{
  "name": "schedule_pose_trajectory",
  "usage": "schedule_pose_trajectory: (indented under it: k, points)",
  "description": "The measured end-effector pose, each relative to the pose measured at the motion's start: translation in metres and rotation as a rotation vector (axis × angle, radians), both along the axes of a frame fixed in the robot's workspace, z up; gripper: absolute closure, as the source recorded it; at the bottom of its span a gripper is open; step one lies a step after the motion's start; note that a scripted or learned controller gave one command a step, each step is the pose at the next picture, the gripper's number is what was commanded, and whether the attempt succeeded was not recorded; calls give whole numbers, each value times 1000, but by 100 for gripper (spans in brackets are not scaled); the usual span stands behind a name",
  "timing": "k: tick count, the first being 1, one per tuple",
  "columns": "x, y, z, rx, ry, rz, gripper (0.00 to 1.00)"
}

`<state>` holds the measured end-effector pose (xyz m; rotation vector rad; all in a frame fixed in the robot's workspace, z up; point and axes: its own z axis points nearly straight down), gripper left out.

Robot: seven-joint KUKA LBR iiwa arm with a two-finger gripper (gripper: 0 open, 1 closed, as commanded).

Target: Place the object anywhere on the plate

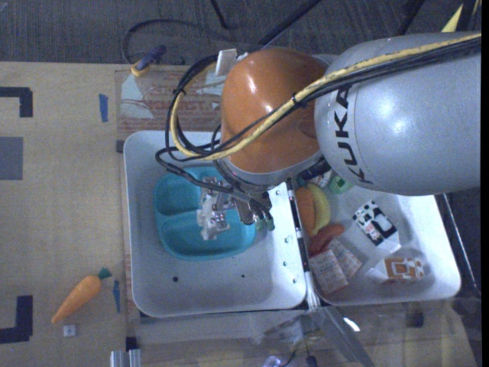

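Plate (179,205) is the blue divided dish lying in the left white bin (149,281), toward that bin's upper half, with a raised ridge splitting it into compartments. The gripper (216,219) hangs directly over the plate's right portion, below the arm's orange band (263,105) and the large grey link (405,121) that reaches in from the right. Its metal parts blur together against the blue, so whether it is released, clenched or grasping anything cannot be told, and which object the task means cannot be picked out either. A small dark green piece (267,222) shows just beside the gripper at the plate's right edge; what it is stays unclear.

In the right white bin (447,281) lie several items: a yellow-orange rounded fruit shape (315,209) near the divider between the bins, a red item (327,237) just below it, a pale printed packet (336,266), a black-and-white patterned block (374,223) and a small orange-and-white carton (403,268).

Outside the bins, a toy carrot (78,297) rests on the wooden bench (61,205) to the left of the left bin, well apart from the plate.
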<state>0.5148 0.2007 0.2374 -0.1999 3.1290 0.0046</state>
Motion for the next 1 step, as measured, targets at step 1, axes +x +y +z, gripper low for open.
schedule_pose_trajectory:
  k: [1]
  points:
    - [22,-17,28,-1,-2,92,100]
